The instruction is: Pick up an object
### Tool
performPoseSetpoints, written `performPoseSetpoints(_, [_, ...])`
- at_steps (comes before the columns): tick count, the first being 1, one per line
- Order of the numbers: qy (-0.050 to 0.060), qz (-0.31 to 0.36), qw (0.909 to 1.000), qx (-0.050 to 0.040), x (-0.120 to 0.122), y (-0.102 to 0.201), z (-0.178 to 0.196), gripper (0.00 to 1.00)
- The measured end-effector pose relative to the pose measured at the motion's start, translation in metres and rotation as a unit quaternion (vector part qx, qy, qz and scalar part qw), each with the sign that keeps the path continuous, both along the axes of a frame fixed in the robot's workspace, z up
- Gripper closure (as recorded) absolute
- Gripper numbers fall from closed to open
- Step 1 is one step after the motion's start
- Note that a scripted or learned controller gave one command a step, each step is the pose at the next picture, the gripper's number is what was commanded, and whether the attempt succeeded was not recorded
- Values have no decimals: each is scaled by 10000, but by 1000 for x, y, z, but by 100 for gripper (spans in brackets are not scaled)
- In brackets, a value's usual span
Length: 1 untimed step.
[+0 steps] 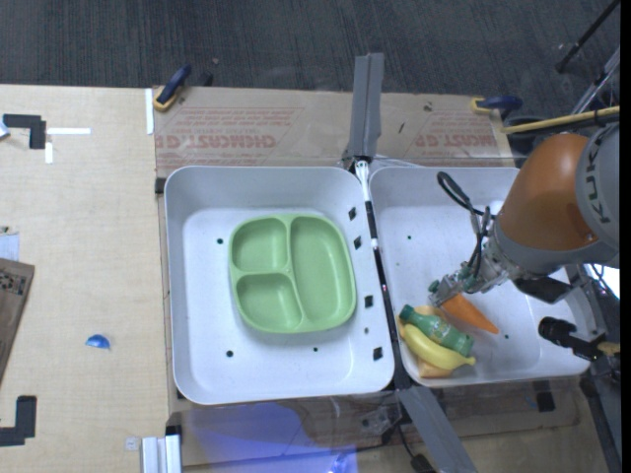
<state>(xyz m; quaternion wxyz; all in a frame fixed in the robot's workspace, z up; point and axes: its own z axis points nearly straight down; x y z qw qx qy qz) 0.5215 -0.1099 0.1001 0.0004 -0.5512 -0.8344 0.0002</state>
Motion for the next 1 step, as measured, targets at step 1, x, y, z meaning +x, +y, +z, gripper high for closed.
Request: performPoseSetpoints(1, [-4, -993, 9951, -6, 3, 41, 128, 100])
